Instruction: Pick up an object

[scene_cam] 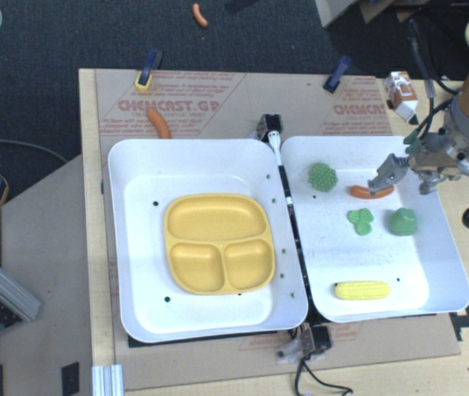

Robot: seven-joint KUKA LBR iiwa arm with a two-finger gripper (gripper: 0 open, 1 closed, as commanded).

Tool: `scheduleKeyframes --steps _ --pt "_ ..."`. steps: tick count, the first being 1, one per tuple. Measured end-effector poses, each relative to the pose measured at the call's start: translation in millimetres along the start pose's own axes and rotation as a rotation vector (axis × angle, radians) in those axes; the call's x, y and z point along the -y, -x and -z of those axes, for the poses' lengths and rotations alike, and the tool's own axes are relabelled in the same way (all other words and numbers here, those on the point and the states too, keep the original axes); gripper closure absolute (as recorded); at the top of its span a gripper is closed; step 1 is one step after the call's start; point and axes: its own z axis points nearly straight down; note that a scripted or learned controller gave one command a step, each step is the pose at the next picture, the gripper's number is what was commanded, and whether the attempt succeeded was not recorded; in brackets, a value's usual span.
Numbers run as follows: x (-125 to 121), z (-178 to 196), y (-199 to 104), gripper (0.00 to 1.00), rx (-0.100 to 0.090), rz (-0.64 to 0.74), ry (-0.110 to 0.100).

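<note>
The right bin (441,262) holds several toy foods. An orange sausage (370,192) lies near its back, with a round bumpy green piece (323,176) to its left. A small green broccoli (360,220) and a green lump (402,221) sit mid-bin, and a yellow corn cob (362,289) lies near the front. My gripper (407,174) hangs open over the back right of this bin. Its left finger (387,172) sits just above the sausage's right end, and nothing is between the fingers.
The left bin (127,221) holds a yellow divided plate (218,242). A second orange sausage (159,122) lies on the bench behind it. Clamps (145,73) grip the bench's back edge, and cables run between the bins.
</note>
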Motion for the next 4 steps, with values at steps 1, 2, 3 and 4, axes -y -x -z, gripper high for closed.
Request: scheduleKeyframes --steps 1,2,3,4 --pt "-2 6 0 0.0 0.002 0.003 0.013" --pt "-7 -37 0 0.0 0.0 0.002 0.007" --pt "-2 -86 7 0.0 0.0 0.001 0.006" --pt "5 -146 0 0.0 -0.001 0.002 0.004"
